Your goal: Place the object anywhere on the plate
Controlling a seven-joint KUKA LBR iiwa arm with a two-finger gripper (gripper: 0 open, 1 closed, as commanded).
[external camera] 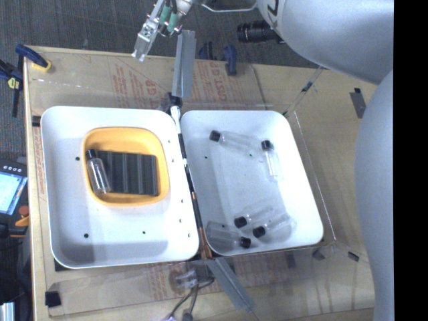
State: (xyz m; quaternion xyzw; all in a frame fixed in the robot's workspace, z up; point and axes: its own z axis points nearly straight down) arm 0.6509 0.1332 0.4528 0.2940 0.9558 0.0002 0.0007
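A yellow plate [124, 138] with a dark ribbed middle sits in the left bin [100, 246]. One clear vial [97, 172] with a black cap lies on the plate's left side, roughly upright in the view. My gripper [146, 42] hangs high over the bench's far edge, beyond the left bin and well apart from the plate and the vial. It points down and to the left. Nothing shows at its tip.
The right bin [302, 179] holds several clear black-capped vials: one [234, 139] at the back, one [270, 160] to its right, and a cluster [264, 223] near the front. A dark bar [183, 62] stands behind the bins. The arm's large grey body [334, 19] covers the upper right.
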